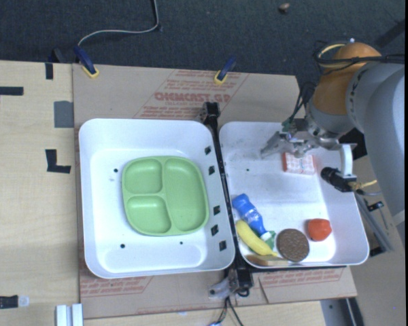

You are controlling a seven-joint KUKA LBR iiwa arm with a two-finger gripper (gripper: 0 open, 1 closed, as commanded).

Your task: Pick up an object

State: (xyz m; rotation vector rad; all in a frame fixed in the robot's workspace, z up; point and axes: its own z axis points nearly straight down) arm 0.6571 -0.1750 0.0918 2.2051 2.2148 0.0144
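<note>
The cardboard sheet [183, 94] under both bins carries red printing reading "CHEMCAST GP", partly covered by the left bin's far rim. The left bin [95, 182] holds a green divided plate [165, 195] at its centre. In the right bin [340, 250], a small red-and-white packet [298, 163] lies at the far side; its print is too small to read. The gripper [285, 143] hangs just above the packet's far edge, and I cannot tell how far its fingers are spread or whether they hold anything. Along the right bin's near wall lie a blue bottle [248, 214], a banana [253, 240], a brown round disc [293, 244] touching the banana's end, and a red object [318, 229]. Two yellow-and-blue clamps [88, 67] pin the cardboard's far edge to the table [27, 202].
</note>
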